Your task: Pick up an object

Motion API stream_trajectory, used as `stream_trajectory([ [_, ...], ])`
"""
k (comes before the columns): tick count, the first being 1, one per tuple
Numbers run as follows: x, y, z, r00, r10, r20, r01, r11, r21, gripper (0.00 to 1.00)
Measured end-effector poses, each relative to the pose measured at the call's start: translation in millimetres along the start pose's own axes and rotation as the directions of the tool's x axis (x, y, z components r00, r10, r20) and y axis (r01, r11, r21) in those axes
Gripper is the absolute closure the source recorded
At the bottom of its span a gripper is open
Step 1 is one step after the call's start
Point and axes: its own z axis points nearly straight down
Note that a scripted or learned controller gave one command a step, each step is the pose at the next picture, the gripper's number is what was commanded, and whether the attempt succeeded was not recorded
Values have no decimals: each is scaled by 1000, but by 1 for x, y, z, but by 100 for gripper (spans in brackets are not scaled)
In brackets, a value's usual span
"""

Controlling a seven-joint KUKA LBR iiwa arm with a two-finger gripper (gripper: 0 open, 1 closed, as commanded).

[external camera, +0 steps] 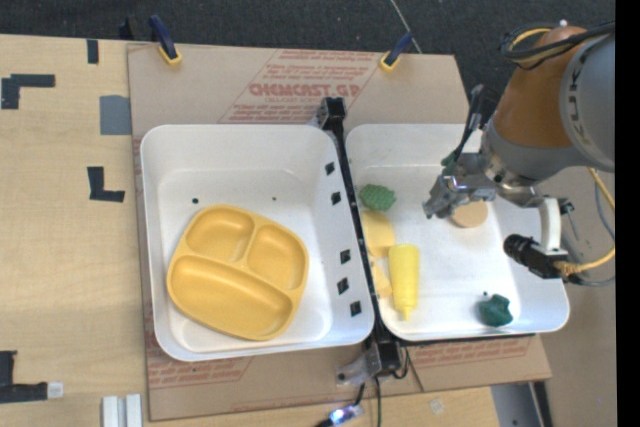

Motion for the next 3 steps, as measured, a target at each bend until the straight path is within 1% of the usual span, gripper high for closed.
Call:
stream_trajectory([
  [1, 0, 1, -39, 1000, 1, 0, -1, 1000, 1, 100],
  [3, 103, 30, -50, 1000, -4, -1, 4, 1000, 5, 100],
])
